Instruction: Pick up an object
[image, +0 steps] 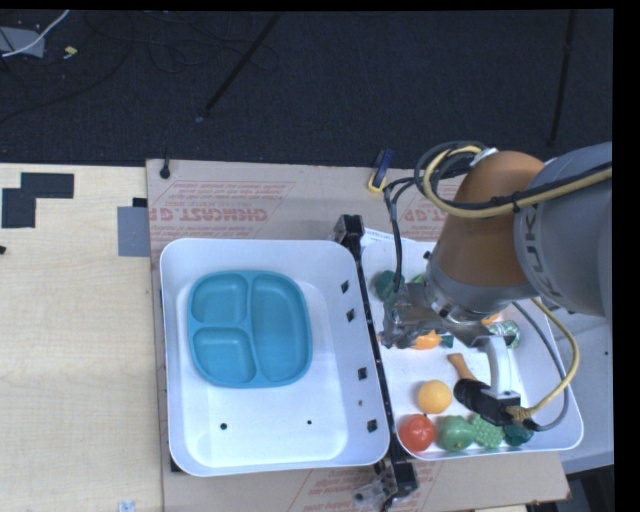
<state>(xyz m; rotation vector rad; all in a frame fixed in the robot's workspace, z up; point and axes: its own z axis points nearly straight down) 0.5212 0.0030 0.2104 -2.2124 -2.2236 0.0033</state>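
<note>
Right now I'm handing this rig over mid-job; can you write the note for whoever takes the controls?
Gripper: low in the right bin, near its left wall; whether it is open or shut can't be told, and nothing is visibly held.
Objects: orange ball, red tomato-like piece and green toy along the right bin's near edge; a small orange piece lies just beside the gripper.
Left bin: holds a blue divided plate.
Done: arm is down among the objects.
Left: get a confirmed grasp on one object and lift it.
</note>
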